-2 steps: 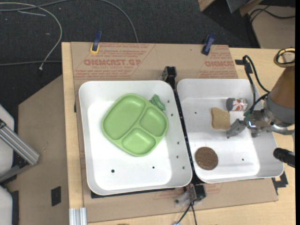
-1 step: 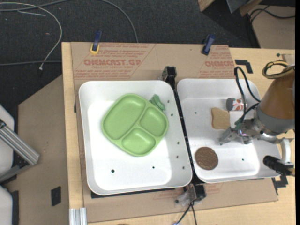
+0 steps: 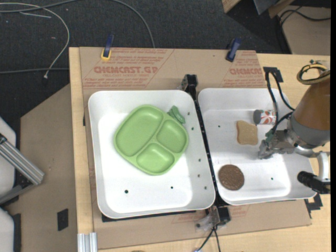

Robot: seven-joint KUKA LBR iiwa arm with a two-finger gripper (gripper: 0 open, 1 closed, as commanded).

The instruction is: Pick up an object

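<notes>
In the right bin (image 3: 273,185) a tan bread-like slice (image 3: 247,133) lies near the middle. A small can (image 3: 265,117) with a red and white label rests on its side just behind it. A dark brown round disc (image 3: 231,176) sits near the bin's front left. My gripper (image 3: 264,151) is low over the bin floor, just right of and in front of the tan slice, with the orange-banded arm (image 3: 315,112) above it to the right. Nothing is seen held by it.
The left bin (image 3: 105,193) holds a green divided plate (image 3: 151,139) with a small green object (image 3: 176,114) at its upper right edge. Black cables (image 3: 273,93) run along the right bin's back corner. A black clamp (image 3: 189,82) sits between the bins.
</notes>
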